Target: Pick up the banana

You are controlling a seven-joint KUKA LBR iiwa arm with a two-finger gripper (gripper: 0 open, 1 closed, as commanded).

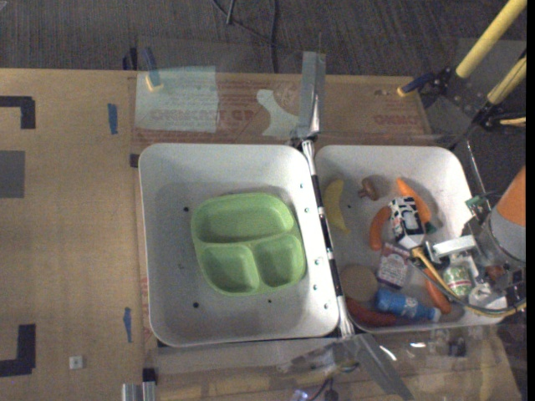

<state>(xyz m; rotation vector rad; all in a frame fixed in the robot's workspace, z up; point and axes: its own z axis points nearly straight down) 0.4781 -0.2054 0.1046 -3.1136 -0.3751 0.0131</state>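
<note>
Banana (334,205): lies in right bin (447,159), far-left side, just beside the divider wall between bins. Long axis runs roughly along that wall. Nothing on top of it; clear on its right side.
Arm (512,215): comes in from right edge, orange band showing, over the bin's right/near corner.
Gripper (468,266): low over clutter at the right of the bin, well apart from banana. Tool state: can't tell, too much cable and hardware round it to read.
Holding anything: nothing seen in its grasp.
Clutter: carton (407,220) mid-bin, carrot (413,197) above it, blue item (405,304) and red item (368,311) at near edge, small brown thing (369,188) near banana's top end. More bits under gripper, unclear.
Left bin (163,224): has green tray (247,242), not part of this job.
Step, judged: approach not yet made; arm has to cross the whole bin leftward.
Risk 1: banana hugs the wall, so one finger may land on the rim or divider, giving a blocked descent or a push instead of a grip.
Risk 2: closing along the long axis instead of across it, so it slips out.
Risk 3: low travel across the bin could knock carton or carrot toward banana.
Risk 4: curved smooth skin, so an off-centre grip may let it swing or drop on lift.
</note>
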